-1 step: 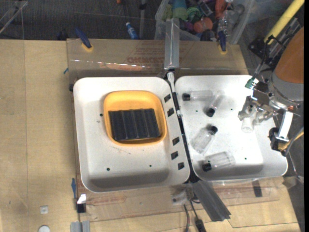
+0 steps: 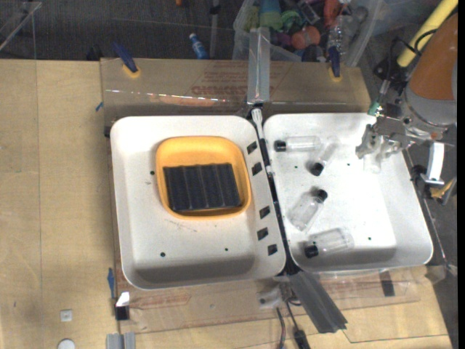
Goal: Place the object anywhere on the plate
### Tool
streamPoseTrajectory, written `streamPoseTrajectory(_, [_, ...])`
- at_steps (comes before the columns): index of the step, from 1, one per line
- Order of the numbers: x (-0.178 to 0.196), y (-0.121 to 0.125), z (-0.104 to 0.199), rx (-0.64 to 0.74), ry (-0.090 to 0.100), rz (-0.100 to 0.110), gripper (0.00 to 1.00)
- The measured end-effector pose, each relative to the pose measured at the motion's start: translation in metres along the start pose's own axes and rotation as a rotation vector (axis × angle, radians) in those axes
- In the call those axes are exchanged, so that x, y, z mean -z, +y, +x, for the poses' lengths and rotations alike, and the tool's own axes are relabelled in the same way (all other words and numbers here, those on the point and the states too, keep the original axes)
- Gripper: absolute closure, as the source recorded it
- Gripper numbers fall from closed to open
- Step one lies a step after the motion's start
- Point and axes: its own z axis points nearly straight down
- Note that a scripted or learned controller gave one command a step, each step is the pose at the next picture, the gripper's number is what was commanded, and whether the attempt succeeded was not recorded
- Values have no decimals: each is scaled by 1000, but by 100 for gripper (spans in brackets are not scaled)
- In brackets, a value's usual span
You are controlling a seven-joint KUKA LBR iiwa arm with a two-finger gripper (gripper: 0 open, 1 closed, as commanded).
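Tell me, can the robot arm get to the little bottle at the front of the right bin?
Probably yes. The gripper hangs over the right bin, and the front bottle lies in the open with nothing on top.

There are two white bins (image 2: 138, 260) on the worktop (image 2: 51, 195), side by side. In the bin far from the jaws there is one orange plate (image 2: 200, 148), and on it lies one dark ribbed block (image 2: 201, 187). In the bin (image 2: 407, 231) under the jaws there are four small clear bottles with black caps: one (image 2: 296, 145) at the back, one (image 2: 320, 159) just beside it, one (image 2: 308, 206) in the middle, one (image 2: 328, 241) at the front. One arm (image 2: 434, 71) is there.
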Motion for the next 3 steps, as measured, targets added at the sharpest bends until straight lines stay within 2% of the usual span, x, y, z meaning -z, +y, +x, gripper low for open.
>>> streamPoseTrajectory(1, [10, 35, 20, 101, 0, 0, 100])
streamPoseTrajectory(2, [75, 32, 31, 124, 1, 2, 100])
streamPoseTrajectory(3, [115, 36, 22, 308, 0, -3, 100])
